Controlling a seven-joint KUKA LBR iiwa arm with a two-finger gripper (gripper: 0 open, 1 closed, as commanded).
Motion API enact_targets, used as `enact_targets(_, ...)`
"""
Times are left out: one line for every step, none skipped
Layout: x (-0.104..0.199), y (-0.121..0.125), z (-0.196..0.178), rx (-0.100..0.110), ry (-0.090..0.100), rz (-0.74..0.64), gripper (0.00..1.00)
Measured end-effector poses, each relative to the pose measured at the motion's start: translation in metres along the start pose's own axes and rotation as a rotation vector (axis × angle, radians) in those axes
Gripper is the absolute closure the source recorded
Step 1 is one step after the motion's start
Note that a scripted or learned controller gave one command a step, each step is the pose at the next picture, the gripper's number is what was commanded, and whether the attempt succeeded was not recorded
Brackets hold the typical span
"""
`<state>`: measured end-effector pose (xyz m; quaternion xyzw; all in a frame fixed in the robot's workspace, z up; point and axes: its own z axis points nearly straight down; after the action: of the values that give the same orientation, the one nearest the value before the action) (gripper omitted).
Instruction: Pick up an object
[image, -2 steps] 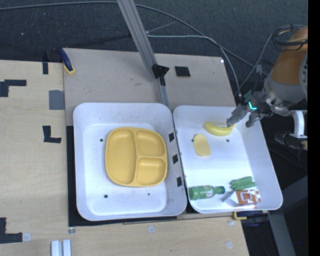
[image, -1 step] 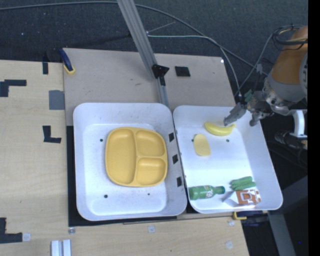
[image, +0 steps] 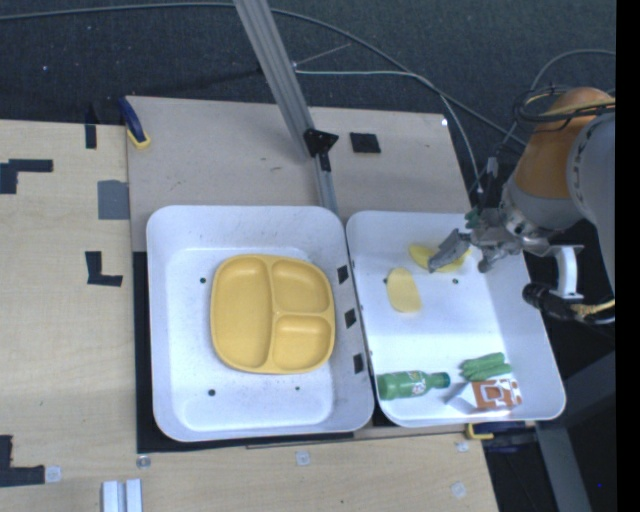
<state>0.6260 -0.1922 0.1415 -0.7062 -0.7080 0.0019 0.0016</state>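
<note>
Your gripper (image: 465, 250) is hovering with fingers apart beside what is probably a yellow banana (image: 447, 258) in the right bin (image: 520, 330).

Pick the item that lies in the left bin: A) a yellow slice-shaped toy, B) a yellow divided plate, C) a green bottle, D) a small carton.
B: the yellow divided plate lies in the middle of the left bin, while the green bottle and the small carton sit in the right bin.
</note>
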Motion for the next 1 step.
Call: enact_targets(0.0011,-0.0011,0.0545,0.001,0.000,0.001,0.00)
